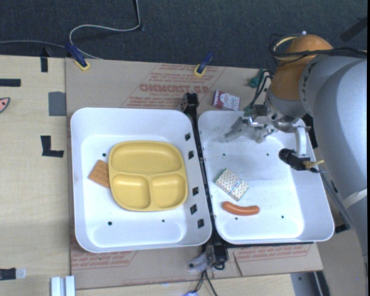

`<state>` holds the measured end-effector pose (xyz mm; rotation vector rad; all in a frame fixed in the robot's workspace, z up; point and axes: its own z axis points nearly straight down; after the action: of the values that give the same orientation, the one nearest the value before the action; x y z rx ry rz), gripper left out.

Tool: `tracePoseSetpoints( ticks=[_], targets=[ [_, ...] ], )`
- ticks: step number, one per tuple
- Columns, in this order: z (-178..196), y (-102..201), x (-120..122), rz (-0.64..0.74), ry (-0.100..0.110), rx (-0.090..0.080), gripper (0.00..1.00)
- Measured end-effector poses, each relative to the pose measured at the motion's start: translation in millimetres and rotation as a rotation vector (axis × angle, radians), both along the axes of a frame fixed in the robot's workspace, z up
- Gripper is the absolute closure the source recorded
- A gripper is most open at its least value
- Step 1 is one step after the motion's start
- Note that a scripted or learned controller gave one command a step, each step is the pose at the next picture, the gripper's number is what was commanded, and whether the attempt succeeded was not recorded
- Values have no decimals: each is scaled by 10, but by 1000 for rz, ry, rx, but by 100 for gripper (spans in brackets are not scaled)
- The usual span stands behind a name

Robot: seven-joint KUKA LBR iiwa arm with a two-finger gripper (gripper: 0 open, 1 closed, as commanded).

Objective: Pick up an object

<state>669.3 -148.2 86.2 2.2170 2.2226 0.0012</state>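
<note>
Tabletop [31,165], two bins | my hand [237,130] over right bin [308,217], grip unclear | step: approach | next: descend onto sausage [240,209].

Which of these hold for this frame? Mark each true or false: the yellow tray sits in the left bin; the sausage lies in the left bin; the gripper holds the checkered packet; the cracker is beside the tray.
1. The yellow divided tray sits in the left bin. True.
2. The sausage lies in the left bin. False: it lies in the right bin.
3. The gripper holds the checkered packet. False: the packet lies on the bin floor, apart from the gripper.
4. The cracker is at the tray's left edge. True.
</note>
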Motion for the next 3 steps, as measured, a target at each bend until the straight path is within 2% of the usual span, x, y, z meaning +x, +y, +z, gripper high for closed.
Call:
tracePoseSetpoints(
  ticks=[1,2,3],
  targets=[
    [101,-3,3,1,-1,-3,100],
    [98,-4,1,1,0,-4,0],
    [-7,546,-236,0,2,1,0]
  ],
)
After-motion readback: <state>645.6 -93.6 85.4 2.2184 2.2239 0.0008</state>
